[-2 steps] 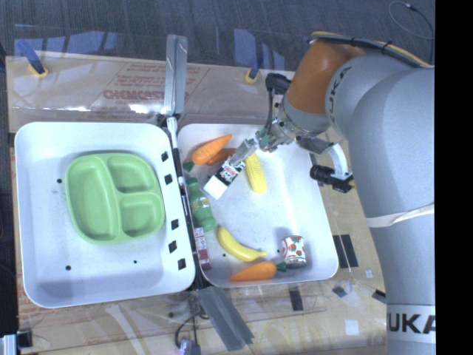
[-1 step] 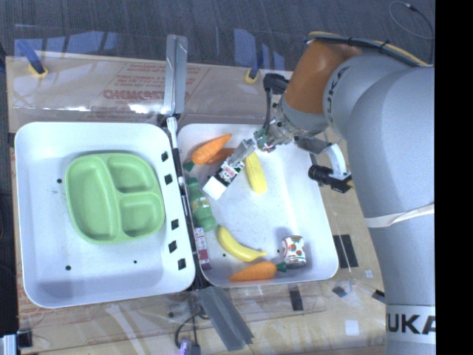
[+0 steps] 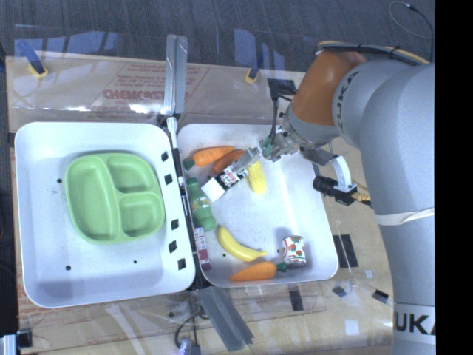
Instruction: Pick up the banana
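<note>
Robot lab: bins (image 3: 44, 220) on bench (image 3: 140, 87)

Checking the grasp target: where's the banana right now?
The banana lies in the right bin, near its front edge. A carrot is just in front of it, a small can to its right and a green bottle behind-left.

A: The two shallow white plastic bins, left (image 3: 29, 198) and right (image 3: 310, 198), look smooth with a dull sheen.

B: And the pale green divided tray (image 3: 114, 196)?

A: Plastic too, smooth, softly glossy at the ridges. The yellow curved banana (image 3: 238, 246) looks like matt, waxy plastic.

B: The arm?

A: Its grey casing (image 3: 392, 139) is smooth and satin, and the orange band (image 3: 319, 87) shinier. The clear sheet (image 3: 96, 87) over the bench is glossy film, catching reflections.
</note>
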`<state>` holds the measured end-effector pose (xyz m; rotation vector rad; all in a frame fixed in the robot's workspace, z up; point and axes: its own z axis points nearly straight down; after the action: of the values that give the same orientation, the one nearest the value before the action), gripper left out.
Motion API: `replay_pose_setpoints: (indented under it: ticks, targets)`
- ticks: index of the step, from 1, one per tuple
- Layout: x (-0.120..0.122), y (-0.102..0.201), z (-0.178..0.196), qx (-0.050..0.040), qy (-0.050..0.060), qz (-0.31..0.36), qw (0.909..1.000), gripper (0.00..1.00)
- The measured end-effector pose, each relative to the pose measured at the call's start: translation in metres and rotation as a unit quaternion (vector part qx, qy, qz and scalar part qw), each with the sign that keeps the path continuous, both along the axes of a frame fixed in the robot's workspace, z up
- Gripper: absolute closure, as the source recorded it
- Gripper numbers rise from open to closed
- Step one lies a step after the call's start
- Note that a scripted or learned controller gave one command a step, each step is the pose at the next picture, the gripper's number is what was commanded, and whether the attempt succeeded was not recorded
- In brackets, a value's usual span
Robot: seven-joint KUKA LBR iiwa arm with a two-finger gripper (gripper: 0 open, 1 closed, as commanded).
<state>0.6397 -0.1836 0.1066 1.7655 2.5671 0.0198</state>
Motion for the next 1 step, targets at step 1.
replay_pose_setpoints:
  ticks: [1]
  targets:
    - [-0.0136, -0.0047, 0.0004, -0.0011, -0.001, 0.035, 0.9994, 0.00]
